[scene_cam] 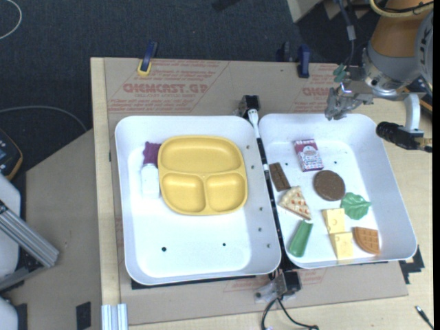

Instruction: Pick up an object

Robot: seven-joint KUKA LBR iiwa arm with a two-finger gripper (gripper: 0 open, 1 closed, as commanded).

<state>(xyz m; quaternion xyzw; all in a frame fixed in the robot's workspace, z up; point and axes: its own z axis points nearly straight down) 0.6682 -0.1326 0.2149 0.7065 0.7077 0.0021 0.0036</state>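
1. Gripper [338, 107] hangs at the far edge of the right bin [392, 184], just above its upper rim; nothing sits between its fingers, and whether they are spread or pressed together cannot be told from this angle.
2. Two white bins lie side by side on the tabletop [206, 88]: the right one directly below the gripper, the left bin [130, 205] well off to its left.
3. Eight small objects lie in the right bin, all nearer the camera than the gripper.
4. One red-and-white carton [308, 155] is the closest to the gripper, just below and slightly left of it.
5. One brown round cookie [329, 185] lies below the carton; one dark chocolate bar [278, 176] lies further left.
6. One pizza slice [296, 203] and one green pepper-like piece [300, 238] sit below the bar.
7. One green leafy piece [355, 205] lies below the cookie, to the right.
8. Two yellow cheese blocks [337, 231] lie together, touching one orange waffle [366, 240], farthest from the gripper in this bin.
9. One yellow divided plate [203, 173] fills the left bin's upper half, with one purple item [150, 152] and one white bottle [149, 181] at its left edge.
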